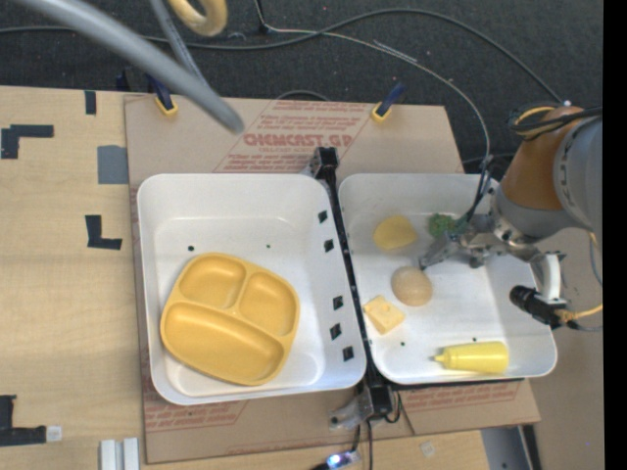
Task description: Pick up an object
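Observation:
The right bin (460,365) holds a pale yellow chip-shaped piece (395,232), a beige round piece (412,287), a yellow wedge (383,313), a yellow squeeze bottle (474,357) lying on its side, and a small green broccoli piece (442,225). My gripper (453,247) reaches in from the right, low over the bin's middle. It sits right beside the broccoli piece and just above and to the right of the beige round piece. The wrist hides part of the broccoli.
The left bin (157,204) holds a yellow divided plate (230,316). A black divider (338,262) runs between the two bins. Both bins rest on a cardboard sheet (284,135). Cables trail across the dark floor behind.

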{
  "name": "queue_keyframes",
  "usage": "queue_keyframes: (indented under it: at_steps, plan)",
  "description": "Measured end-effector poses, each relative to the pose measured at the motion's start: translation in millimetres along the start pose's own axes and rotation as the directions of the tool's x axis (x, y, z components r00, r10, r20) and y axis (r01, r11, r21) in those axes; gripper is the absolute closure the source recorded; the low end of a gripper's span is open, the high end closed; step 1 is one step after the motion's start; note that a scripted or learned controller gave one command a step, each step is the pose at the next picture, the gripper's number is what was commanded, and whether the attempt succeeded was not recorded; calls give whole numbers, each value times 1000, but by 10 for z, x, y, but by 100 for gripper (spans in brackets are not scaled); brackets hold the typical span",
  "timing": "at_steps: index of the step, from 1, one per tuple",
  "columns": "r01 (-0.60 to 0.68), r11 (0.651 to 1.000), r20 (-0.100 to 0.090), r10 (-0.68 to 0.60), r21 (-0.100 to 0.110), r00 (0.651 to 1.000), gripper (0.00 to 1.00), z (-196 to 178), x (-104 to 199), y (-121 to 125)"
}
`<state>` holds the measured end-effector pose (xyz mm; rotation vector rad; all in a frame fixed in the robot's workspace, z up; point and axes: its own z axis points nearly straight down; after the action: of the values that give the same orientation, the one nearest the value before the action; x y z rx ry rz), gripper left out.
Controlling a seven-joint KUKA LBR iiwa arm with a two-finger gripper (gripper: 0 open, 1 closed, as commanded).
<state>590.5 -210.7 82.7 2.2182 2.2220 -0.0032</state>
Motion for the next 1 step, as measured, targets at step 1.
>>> queue_keyframes:
  at_steps: [1]
  plan:
    - [0, 1000, 2, 0, -5, 1000, 100, -139, -6, 16]
